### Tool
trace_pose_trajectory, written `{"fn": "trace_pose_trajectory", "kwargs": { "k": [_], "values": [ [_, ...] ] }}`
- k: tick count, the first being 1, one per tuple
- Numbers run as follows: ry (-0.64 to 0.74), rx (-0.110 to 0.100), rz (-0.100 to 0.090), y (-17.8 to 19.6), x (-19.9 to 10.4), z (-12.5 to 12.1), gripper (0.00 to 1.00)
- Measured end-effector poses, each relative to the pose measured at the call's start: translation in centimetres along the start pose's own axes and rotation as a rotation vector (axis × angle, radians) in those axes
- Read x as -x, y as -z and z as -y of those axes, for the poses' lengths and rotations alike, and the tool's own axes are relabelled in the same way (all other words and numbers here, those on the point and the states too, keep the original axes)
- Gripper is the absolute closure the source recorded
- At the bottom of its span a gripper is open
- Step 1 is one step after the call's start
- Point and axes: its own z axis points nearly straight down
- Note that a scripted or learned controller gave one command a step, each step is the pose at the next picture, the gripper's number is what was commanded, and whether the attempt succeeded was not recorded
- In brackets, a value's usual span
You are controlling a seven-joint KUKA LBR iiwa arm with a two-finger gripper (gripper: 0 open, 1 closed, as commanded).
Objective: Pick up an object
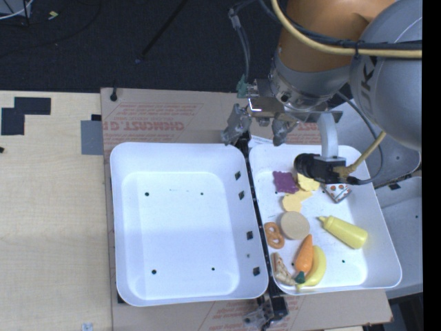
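My gripper [258,132] hangs over the back rim where the two bins meet, open, with nothing between its fingers [233,131]. The right bin [382,254] holds the objects. A purple piece [283,181] and yellow cheese slices [296,202] lie closest to the gripper, just in front of it. Further forward are a tan round disc [295,225], a pretzel [274,235], a carrot [304,252], a banana [315,269] and a yellow mustard bottle [343,231]. A small red-and-white piece [337,192] lies at the bin's middle right.
The left bin [131,219] is a plain white tray beside the right one, with a raised divide between them. Both sit on a cardboard sheet [158,119] on the wooden bench. The arm's large body fills the upper right, above the right bin's back.
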Motion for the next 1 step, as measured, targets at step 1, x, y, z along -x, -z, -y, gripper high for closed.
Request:
{"fn": "trace_pose_trajectory", "kwargs": {
  "k": [1],
  "values": [
    [0.002,-0.003,0.0,2.93,-9.09,-0.8,0.0]
  ]
}}
